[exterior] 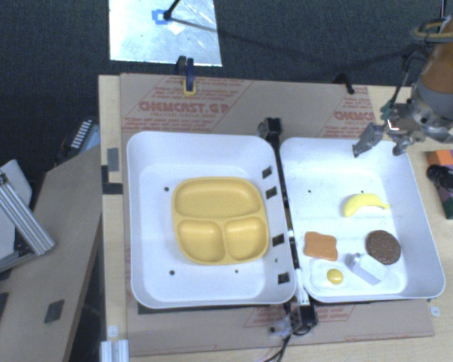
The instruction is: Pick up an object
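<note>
left bin [147,164]: holds 1 yellow 3-compartment tray [217,219], sitting flat near the bin's centre.
divider [281,202]: black clips run along the seam between the 2 bins.
right bin [415,202]: 5 items, all in its lower half.
toast slice [320,245]: orange-brown, at 7 o'clock from bin centre.
fried egg [331,276]: white with yellow yolk, at 6 o'clock from the toast, just beside it.
banana [364,204]: yellow, near bin centre, curved, lying flat.
grey-white block [365,268]: at 3 o'clock from the egg, touching the cookie's lower left edge.
chocolate cookie [383,246]: round, brown, at 5 o'clock from the banana.
gripper [381,143]: above the bin's top edge at 1 o'clock, well apart from every item; fingers spread, nothing between them.
</note>
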`<control>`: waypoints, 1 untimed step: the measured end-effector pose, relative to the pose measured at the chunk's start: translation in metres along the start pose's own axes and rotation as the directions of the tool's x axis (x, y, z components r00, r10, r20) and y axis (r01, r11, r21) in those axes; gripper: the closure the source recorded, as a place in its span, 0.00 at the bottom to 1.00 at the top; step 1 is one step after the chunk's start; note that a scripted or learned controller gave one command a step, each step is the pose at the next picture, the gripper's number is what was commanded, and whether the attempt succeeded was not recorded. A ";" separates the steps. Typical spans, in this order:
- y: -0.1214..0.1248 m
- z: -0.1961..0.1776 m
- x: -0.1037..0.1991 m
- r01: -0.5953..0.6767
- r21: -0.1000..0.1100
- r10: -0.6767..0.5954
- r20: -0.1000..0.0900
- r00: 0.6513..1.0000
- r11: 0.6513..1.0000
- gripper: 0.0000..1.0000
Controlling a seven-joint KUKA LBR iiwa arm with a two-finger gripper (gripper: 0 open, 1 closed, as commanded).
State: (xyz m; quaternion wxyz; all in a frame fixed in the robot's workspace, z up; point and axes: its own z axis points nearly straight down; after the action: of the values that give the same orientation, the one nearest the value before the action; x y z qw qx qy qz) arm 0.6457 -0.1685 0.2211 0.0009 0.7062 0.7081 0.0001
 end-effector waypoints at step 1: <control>-0.006 0.059 0.006 -0.001 0.003 0.001 -0.001 1.000 1.000 0.00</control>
State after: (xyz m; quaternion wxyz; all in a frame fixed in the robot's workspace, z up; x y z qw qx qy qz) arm 0.6401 -0.1627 0.1624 -0.0007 0.7063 0.7079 -0.0005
